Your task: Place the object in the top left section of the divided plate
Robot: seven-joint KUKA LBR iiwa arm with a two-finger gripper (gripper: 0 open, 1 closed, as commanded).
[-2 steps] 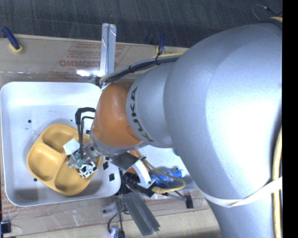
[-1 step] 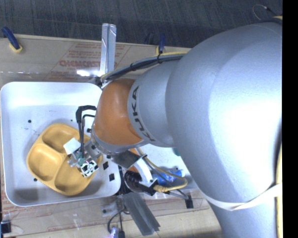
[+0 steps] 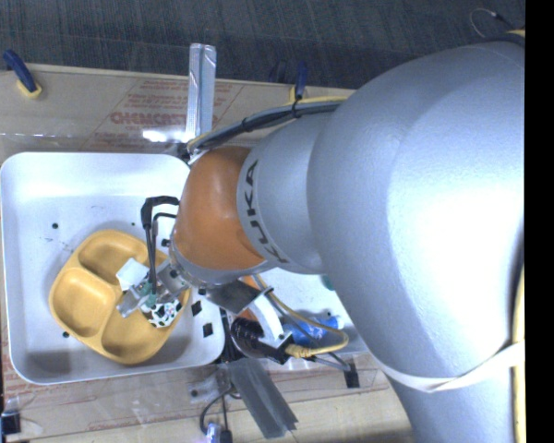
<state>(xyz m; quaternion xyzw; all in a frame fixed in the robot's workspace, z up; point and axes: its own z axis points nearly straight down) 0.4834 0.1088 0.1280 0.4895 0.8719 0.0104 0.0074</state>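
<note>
A yellow divided plate [image 3: 85, 295] lies in the left white bin [image 3: 37, 201], toward its front. My gripper [image 3: 144, 295] hangs low over the plate's right side, near where the dividers meet. A small black-and-white spotted object [image 3: 164, 314] sits right at the gripper's tip, over the plate's right rim. Whether it is held or resting on the plate I cannot tell. A white flat piece [image 3: 129, 272] shows just left of the gripper, above the plate's middle. The orange wrist band [image 3: 208, 220] and the grey arm hide the plate's right edge.
The grey arm [image 3: 397, 229] covers nearly all of the right bin. A few small items, among them orange [image 3: 250, 325] and blue [image 3: 307, 325] ones, peek out beneath it. The left bin's back and left floor is bare white. A metal post [image 3: 201, 90] stands behind the bins.
</note>
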